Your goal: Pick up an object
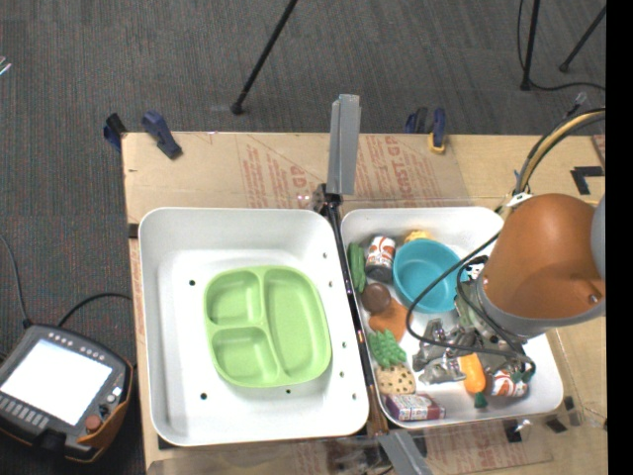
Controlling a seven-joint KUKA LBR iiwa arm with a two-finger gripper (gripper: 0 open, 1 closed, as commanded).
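Hanging low over the near right part of the right shallow white plastic bin (pixel 450 213), the grey two-finger gripper (pixel 450 356) below the orange-banded wrist. Sitting deep in metal clutter and shadow, the jaws; not possible to tell how far apart, nor whether anything is between them.

Lying just beside the gripper, on its right, a small orange carrot-shaped toy with a green tip (pixel 476 376), standing out as the nearest candidate for the pick. Running roughly from far to near, tilted a little, its long axis, with the green end toward the near wall. Judging that a closure across the narrow width would suit better than one along the length.

Crowding the same corner: a round red-and-white toy (pixel 507 387) touching the carrot's right side, a small pink-and-white box (pixel 413 407) near the front wall, a speckled tan cookie-like piece (pixel 395 379) and a green leafy toy (pixel 386 348) to the left. Sitting further back, a teal plastic bowl (pixel 426 274), well apart from the jaws.

Resting in the left bin, a light green divided plastic tray (pixel 267 326), away from the arm.
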